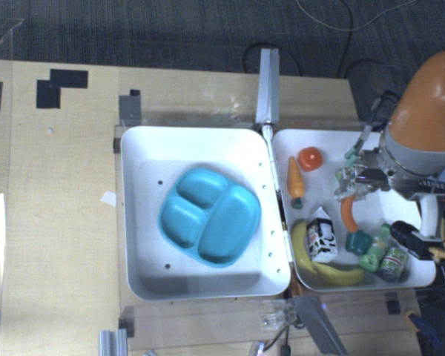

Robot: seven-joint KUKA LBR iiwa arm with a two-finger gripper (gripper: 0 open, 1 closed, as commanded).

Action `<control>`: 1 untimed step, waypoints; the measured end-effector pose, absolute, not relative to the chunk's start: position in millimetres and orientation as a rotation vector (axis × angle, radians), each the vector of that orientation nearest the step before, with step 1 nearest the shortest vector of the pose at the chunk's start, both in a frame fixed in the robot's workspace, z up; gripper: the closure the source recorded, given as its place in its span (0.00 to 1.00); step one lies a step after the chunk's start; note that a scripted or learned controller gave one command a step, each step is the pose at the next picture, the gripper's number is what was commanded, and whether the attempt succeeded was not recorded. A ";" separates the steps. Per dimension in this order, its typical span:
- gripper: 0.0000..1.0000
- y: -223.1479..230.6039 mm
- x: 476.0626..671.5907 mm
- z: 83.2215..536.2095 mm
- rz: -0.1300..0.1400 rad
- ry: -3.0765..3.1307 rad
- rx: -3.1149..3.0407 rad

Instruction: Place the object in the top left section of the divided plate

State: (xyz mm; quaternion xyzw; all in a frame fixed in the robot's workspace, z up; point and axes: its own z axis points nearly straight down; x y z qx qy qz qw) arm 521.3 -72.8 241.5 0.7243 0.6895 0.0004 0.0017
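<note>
No readable text, black-and-white carton (322,239) print too blurred

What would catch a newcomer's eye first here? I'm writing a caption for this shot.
The bright blue three-section divided plate lying alone in the left white bin stands out first. Next comes the grey arm's big orange band at the right, above the right white bin crowded with a yellow banana, an orange carrot and a red tomato.

The divided plate (210,215) lay in the left bin (141,273). Right of the plate, in the right bin (423,277), lay a carrot (295,179), a tomato (310,158), a banana (322,265), a carton (322,237) and a can (392,260).
</note>
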 end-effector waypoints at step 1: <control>1.00 18.9 496.7 205.1 0.004 2.493 1.908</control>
